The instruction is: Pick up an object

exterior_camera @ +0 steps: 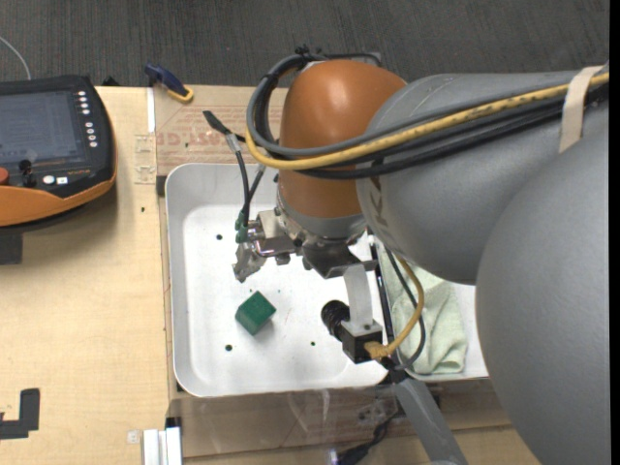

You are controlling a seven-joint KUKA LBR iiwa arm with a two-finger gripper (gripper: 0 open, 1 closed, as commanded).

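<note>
A green cube (256, 313) lies on the floor of the left white bin (194, 289), toward its front. My gripper (246, 262) hangs over the bin's middle, just above and slightly behind the cube, apart from it. Nothing shows between its fingers, and their spacing is too small and dark to read. The grey arm with its orange band covers the bin's right part.
A pale green cloth (441, 332) lies in the right bin, mostly under the arm. An orange-edged teach pendant (48, 148) rests on the bench at far left. Cables loop around the wrist. A black camera mount (354, 332) sticks out below the wrist.
</note>
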